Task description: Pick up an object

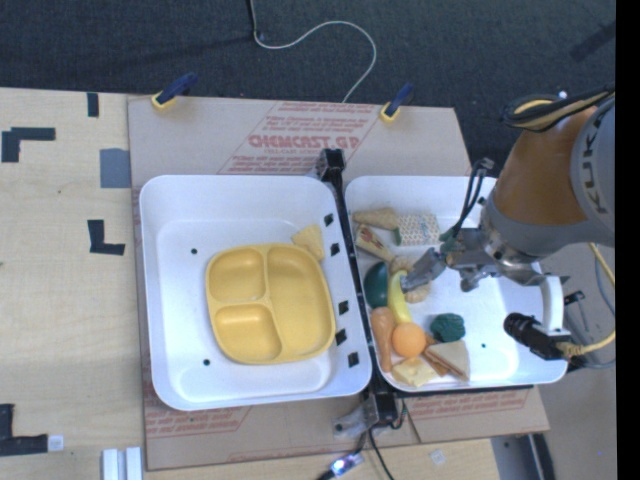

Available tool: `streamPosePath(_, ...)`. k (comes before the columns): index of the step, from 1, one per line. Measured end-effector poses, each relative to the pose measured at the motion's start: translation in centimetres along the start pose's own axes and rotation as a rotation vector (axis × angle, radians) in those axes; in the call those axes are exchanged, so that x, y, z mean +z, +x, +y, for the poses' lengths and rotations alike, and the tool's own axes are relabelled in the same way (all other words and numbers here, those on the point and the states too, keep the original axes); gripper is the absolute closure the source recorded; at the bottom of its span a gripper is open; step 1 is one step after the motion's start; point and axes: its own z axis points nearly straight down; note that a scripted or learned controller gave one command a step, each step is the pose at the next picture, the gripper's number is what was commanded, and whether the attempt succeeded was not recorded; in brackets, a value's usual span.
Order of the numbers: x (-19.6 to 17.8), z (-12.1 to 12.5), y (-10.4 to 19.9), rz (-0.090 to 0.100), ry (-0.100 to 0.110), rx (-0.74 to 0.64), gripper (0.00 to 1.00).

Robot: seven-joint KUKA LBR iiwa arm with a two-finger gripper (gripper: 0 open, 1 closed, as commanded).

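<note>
From above, two shallow white bins sit side by side on a cardboard sheet laid over the tabletop (60,298). The left bin (170,368) carries a yellow divided tray (270,301), lying flat near its middle, and a small pale yellow wedge (311,239) just beyond the tray's far right corner, close to the divider between the bins.

The right bin (505,353) has toy food heaped along its left side. At the far end lie a sandwich-like piece (372,236) and a speckled pale block (420,229). Nearer, a dark green piece (376,286) touches a yellow banana (401,303); below them an orange ball (408,340) rests beside an orange carrot shape (383,336). A green broccoli piece (448,326) lies just right of the ball, and a tan sandwich wedge (440,361) sits at the near edge.

The arm (545,183) reaches in from the right, and its gripper (432,266) hangs low over the pile, just above the banana and beside the speckled block. I cannot tell from here how the gripper is set; nothing is visibly pinched in it.
</note>
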Motion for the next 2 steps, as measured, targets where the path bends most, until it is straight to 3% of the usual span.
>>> streamPosePath(1, -0.7, 0.3, 0.0, -0.002, -0.014, -0.004, 0.00)
streamPosePath(2, 4.4, 1.3, 0.1, -0.002, -0.010, -0.003, 0.00)
